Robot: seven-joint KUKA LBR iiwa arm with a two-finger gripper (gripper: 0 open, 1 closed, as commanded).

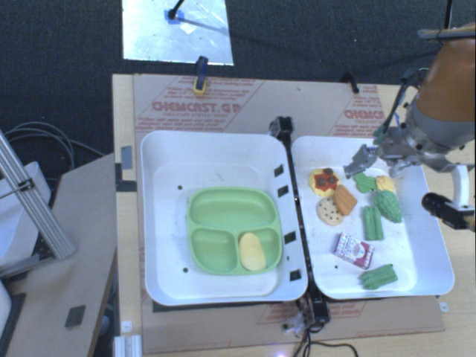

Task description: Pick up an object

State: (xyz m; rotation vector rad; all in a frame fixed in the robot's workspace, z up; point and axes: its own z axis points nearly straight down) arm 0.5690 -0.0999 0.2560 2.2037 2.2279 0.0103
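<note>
Grey gripper [370, 157] hangs over my right bin [431, 262], near the green toy [364, 181]. Whether its jaws are open, I cannot tell. Yellow food [253, 251] sits in the tray [223, 210].

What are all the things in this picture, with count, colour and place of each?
bins: 2, white, side by side on the bench
tray: 1, green, three compartments, in the left bin
yellow piece: 1, yellow, in the tray's lower right compartment
pizza toy: 1, red and yellow, right bin, upper left
orange piece: 1, orange, beside the pizza toy
cookie: 1, tan with dark spots, below the pizza toy
green toys: about 4, green, right bin, middle and lower part
small box: 1, red and white, right bin, lower middle
foil sheet: 1, silver, above the bench
arm: 1, grey and orange, from the right
hand: 1, grey, over the right bin's upper part
</note>
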